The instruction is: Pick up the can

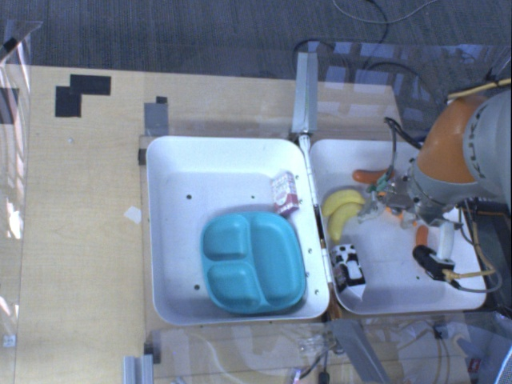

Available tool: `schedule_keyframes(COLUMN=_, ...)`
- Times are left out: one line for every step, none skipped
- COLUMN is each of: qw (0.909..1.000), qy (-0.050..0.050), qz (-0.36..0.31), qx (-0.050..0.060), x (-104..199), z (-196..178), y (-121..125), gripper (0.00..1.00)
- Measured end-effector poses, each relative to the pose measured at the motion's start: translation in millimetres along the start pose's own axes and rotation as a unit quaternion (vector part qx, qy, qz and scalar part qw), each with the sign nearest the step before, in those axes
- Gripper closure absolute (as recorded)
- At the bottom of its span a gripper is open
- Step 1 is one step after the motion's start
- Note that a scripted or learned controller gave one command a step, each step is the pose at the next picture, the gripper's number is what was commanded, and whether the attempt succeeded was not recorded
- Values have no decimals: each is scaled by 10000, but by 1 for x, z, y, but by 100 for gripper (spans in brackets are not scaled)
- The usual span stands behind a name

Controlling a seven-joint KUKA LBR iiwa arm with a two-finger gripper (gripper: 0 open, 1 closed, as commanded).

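Note:
The can [283,193], small with a white and dark red label, lies tilted in the left bin [172,214]. It rests against that bin's right wall, just above the blue plate's upper right corner. My gripper [384,198] hangs low over the middle of the right bin [400,290], beside the right end of a yellow banana [342,208]. It is well to the right of the can, with the wall between the bins in between. I see nothing held in it.
A blue divided plate [254,261] fills the lower middle of the left bin. The right bin also holds an orange carrot-like piece [365,176] above the banana, a small orange item [422,234] under the wrist, and a black-and-white box [348,265] at its lower left.

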State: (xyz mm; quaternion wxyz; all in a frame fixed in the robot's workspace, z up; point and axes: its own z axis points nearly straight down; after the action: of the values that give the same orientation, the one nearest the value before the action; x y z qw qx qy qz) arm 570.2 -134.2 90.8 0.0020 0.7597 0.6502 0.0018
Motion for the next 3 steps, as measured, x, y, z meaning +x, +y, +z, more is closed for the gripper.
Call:
schedule_keyframes(qw=9996, qy=-6, qz=-280, qx=-15, x=-44, z=-33, y=61, gripper=0)
schedule_keyframes(qw=9993, qy=-8, qz=-373, qx=-13, x=-45, z=-6, y=98, gripper=0)
schedule_keyframes(qw=9991, qy=-18, qz=-414, qx=-48, x=-43, z=-19, y=100, gripper=100)
